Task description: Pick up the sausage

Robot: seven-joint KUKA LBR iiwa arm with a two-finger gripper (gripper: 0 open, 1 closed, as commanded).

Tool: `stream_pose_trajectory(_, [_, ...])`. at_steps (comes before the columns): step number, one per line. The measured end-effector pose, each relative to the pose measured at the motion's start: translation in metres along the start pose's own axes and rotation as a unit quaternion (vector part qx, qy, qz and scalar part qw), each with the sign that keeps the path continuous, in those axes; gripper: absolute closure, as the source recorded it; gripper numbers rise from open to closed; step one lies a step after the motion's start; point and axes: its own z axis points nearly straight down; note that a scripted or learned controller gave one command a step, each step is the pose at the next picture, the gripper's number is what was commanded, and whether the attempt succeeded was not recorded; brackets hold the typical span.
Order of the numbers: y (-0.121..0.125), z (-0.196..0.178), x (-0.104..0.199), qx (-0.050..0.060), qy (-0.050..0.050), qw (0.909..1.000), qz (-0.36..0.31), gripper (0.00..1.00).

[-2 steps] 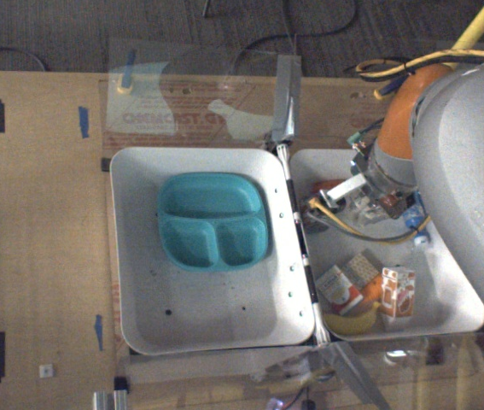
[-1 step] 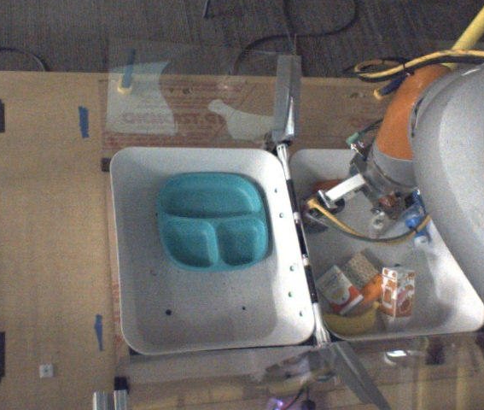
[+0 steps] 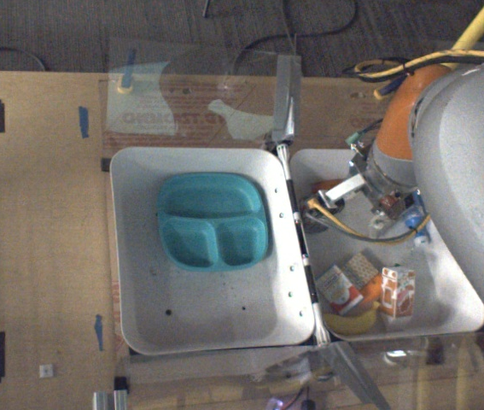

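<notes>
Peeking out near the back left corner of the right bin, a reddish stub that looks like the sausage lies close beside the gripper, partly hidden. The arm reaches in from the right, bent low over the bin's back half. Whether the gripper is spread or closed cannot be told. A carton, banana and packet cluster at the front.

Left bin open around teal tray; right bin crowded: arm, carton, banana
</notes>
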Motion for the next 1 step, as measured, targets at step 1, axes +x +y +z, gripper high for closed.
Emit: stream_pose_trajectory(1, [0.0322,-0.0687,0.0056,0.001,-0.003,0.9978,0.066,0.0])
